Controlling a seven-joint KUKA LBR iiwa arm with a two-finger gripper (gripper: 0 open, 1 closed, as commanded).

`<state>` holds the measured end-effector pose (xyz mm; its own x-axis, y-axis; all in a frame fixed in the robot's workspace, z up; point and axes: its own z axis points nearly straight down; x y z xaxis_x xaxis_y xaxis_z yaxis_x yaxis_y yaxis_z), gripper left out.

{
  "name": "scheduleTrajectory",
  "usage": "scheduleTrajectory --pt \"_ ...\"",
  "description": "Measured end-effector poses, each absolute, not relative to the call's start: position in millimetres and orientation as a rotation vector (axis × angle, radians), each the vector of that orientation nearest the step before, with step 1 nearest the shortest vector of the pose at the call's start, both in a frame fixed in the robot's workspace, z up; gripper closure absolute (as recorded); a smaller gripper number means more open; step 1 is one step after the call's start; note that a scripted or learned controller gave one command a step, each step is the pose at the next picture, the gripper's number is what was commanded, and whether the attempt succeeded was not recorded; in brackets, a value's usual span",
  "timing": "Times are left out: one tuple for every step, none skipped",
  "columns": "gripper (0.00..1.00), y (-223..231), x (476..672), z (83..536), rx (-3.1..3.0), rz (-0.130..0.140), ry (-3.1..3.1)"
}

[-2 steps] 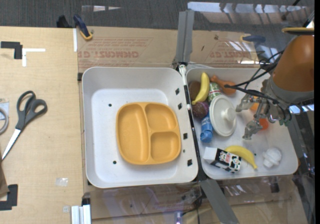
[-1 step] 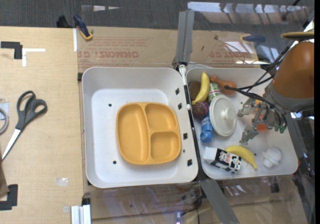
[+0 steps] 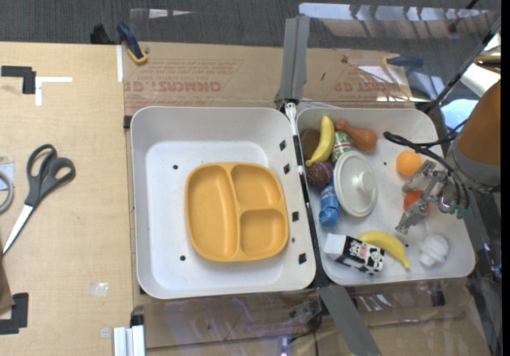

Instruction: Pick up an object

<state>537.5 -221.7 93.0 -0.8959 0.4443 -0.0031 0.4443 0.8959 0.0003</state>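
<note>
Black-and-white carton, print unreadable, lies at right bin front beside one of two bananas; second banana at back. One white lidded bowl, one orange, one blue bottle. Hand hovers over the bin, fingers apart, grasping nothing. Left bin: one yellow tray. Scissors on tabletop. Cardboard lettering mirrored, unreadable.

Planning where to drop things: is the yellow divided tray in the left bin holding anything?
Empty. The yellow tray lies flat in the left bin, and all three of its compartments show bare yellow bottoms.
</note>
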Motion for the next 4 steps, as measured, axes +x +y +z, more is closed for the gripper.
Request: scheduleTrajectory --pt "0.0 -192 555.6 92 1.033 -0.001 2.963" --pt "1.0 -192 556.9 102 1.027 -0.003 2.962" --pt "1.0 -138 618.5 214 1.069 0.0 2.949" --pt "1.0 -123 594.5 96 1.229 0.001 2.883"
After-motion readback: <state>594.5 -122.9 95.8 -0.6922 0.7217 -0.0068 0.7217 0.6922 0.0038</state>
